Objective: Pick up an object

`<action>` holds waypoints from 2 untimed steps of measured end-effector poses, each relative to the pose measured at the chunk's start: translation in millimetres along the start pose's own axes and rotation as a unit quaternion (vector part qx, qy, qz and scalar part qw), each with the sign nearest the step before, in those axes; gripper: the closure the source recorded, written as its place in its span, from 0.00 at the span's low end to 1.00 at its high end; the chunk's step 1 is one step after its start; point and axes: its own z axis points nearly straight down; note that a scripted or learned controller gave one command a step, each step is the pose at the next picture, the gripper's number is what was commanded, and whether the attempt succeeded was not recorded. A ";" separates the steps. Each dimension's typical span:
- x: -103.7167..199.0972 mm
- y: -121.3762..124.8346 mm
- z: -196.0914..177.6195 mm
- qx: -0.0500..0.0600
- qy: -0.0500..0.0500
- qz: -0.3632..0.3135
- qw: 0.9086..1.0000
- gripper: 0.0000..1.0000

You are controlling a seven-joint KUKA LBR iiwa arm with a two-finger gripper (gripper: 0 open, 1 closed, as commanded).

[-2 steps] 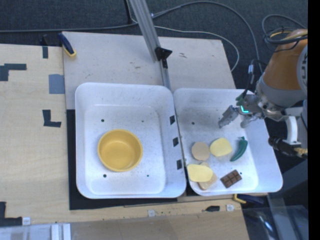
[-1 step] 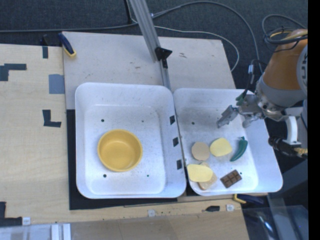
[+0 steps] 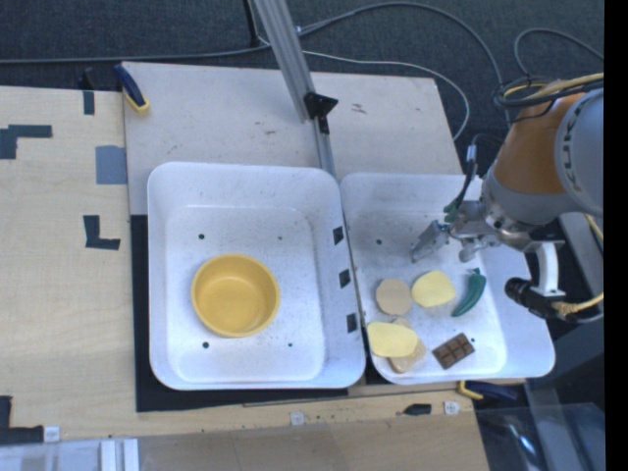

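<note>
A pale wooden bench is seen, set on dark carpet across which cables are trailed, and a metal post is slanted over its far side. Two white bins are borne side by side: the left bin and the right bin. One yellow bowl is held upright in the left bin, towards its near left corner. In the right bin six small things are counted along the near edge: one tan disc, two yellow pieces, one green pepper, one brown chocolate block and one tan piece partly hidden under a yellow one. The gripper is placed over the middle of the right bin, just beyond the tan disc and apart from it; its jaws are seen spread, with nothing between them.
</note>
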 end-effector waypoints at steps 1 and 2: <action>1.8 -6.7 48.3 0.000 0.000 0.000 1.000 0.00; 1.5 -5.1 65.8 -0.005 -0.002 0.000 1.000 0.00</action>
